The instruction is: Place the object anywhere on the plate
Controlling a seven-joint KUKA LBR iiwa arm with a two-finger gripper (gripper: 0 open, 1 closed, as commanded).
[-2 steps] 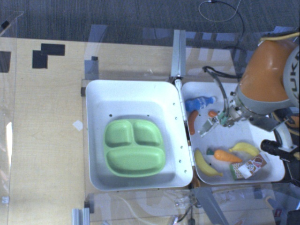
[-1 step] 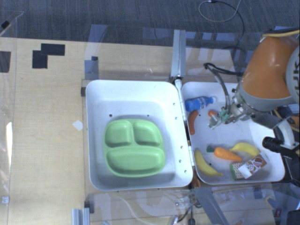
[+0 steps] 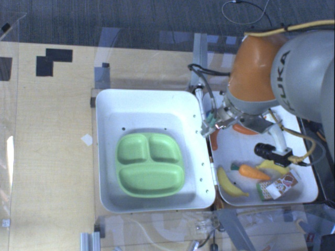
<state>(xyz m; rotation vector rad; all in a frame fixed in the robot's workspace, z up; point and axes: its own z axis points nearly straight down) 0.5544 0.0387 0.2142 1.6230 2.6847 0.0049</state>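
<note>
My arm reaches in from the right and its orange band (image 3: 251, 67) hangs over the upper part of the right bin (image 3: 313, 190), covering my tool; I cannot tell how the tool stands, or whether anything is in it.

The plate (image 3: 151, 164) lies flat in the middle of the left bin (image 3: 146, 101). It is a pale green, rounded, smooth plastic dish, split by low ridges into two small upper sections and one wide lower one. Nothing rests on it, so I judge the placing is not yet done.

The things I could pick lie loose in the right bin, all well apart from the plate with the two bin walls between. A curved yellow banana (image 3: 229, 182) rests along the lower left. Just beside it sits a carrot (image 3: 253, 172), a tapered orange shape with a green tip. To the right is a small flat printed packet (image 3: 277, 187), and a yellow piece (image 3: 273, 166) lies above the carrot. An orange-red sliver (image 3: 245, 129) peeks out under my wrist; what it is I cannot tell.

Both bins are shallow, white and glossy with rounded corners, on a pale wood worktop (image 3: 52, 156).
</note>
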